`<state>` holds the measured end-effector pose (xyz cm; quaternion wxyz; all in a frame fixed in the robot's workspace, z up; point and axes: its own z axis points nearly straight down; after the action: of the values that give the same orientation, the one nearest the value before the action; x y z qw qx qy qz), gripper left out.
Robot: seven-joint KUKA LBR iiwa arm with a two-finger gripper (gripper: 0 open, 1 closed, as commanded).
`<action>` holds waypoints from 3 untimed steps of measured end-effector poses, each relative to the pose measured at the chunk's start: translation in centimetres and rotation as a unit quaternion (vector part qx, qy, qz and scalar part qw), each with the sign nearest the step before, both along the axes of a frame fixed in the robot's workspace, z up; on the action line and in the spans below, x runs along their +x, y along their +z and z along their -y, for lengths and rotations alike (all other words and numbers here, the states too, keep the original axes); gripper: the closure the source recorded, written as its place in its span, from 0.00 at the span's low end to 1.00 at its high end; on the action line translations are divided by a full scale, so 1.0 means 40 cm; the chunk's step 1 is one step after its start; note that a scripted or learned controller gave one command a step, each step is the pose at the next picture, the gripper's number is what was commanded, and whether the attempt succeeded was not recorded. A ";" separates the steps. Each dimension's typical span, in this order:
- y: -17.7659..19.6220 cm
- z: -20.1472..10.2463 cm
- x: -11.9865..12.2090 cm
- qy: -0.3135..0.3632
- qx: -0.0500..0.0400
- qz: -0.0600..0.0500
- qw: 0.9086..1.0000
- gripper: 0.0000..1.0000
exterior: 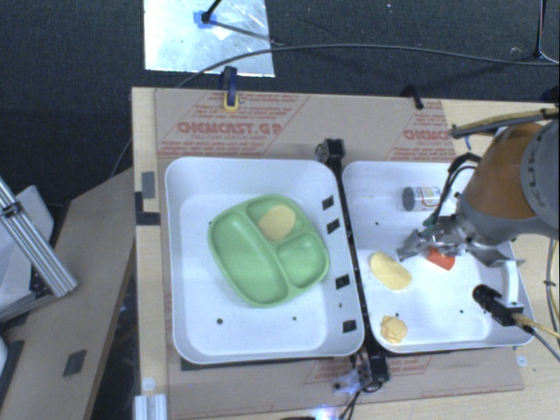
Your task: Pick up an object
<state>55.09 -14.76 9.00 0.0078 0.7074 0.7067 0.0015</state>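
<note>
In the camera view, the arm (516,182) comes in over the right edge of the right bin (437,313). Its orange band sits high above that edge and the wrist is bent down and leftward toward the bin's middle. The gripper (427,245) is low over the floor near the bin's centre. Whether it is open or closed cannot be told from this angle.

A red object (444,260) lies right against the gripper, partly under it. A small silver can (422,198) lies on its side nearer the far edge. An oval yellow piece (391,271) lies toward the left edge, and a smaller yellow lump (393,328) sits in the near left corner.

The left bin (201,199) holds a green divided plate (254,269), and a yellow item (278,222) sits in the plate's far compartment.
</note>
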 end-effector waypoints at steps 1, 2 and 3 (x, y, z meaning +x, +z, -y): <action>0.036 0.005 0.007 -0.001 -0.002 0.004 1.000 1.00; 0.148 -0.007 0.004 0.003 0.004 -0.004 1.000 1.00; 0.309 -0.014 0.010 0.003 0.003 -0.002 1.000 1.00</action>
<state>55.51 -14.18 21.35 0.0038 0.7051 0.7091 0.0023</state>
